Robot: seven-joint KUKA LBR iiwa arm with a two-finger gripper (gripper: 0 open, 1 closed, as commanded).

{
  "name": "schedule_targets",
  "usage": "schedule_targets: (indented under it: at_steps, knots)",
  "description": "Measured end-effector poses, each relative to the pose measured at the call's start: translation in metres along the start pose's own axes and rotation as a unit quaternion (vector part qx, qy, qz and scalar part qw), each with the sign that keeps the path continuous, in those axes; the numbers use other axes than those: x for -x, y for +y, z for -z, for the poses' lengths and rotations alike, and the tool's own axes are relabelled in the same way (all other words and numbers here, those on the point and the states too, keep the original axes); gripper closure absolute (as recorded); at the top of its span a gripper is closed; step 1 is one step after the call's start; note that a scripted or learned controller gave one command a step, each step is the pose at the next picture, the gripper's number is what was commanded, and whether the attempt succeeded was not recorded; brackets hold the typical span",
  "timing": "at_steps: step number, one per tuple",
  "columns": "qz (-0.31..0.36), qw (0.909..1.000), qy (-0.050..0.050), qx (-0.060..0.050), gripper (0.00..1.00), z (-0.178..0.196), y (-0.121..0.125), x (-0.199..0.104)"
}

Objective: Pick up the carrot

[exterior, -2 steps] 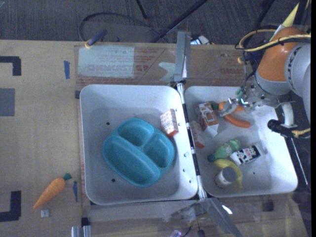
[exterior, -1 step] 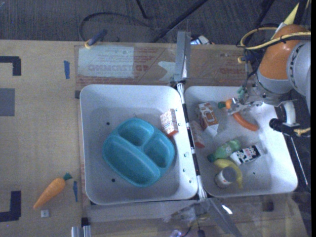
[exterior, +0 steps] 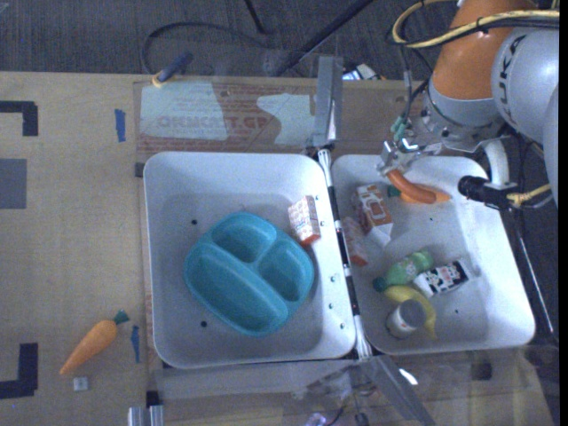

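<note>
Overhead, plywood bench point(exterior: 71, 238) bears two bins point(exterior: 169, 176)

blue plate point(exterior: 250, 274) left bin | milk carton point(exterior: 442, 279), can point(exterior: 404, 319) right bin

A pale wooden bench point(exterior: 71, 238) carries black corner marks and blue tape strips. Beyond the bench's far edge lies dark grey carpet floor point(exterior: 106, 16), crossed by black cables point(exterior: 191, 34) and thin dark stand legs.
</note>
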State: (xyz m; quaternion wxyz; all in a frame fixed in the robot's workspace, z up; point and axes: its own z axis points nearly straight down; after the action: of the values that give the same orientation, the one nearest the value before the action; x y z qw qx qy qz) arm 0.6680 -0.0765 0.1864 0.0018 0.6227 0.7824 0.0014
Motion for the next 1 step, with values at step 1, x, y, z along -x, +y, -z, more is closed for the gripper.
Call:
schedule_targets:
  at_steps: [1]
  knots:
    - [0.0,1.0,0.0,-0.001,0.0,-0.0006,-0.0004,0.0003]
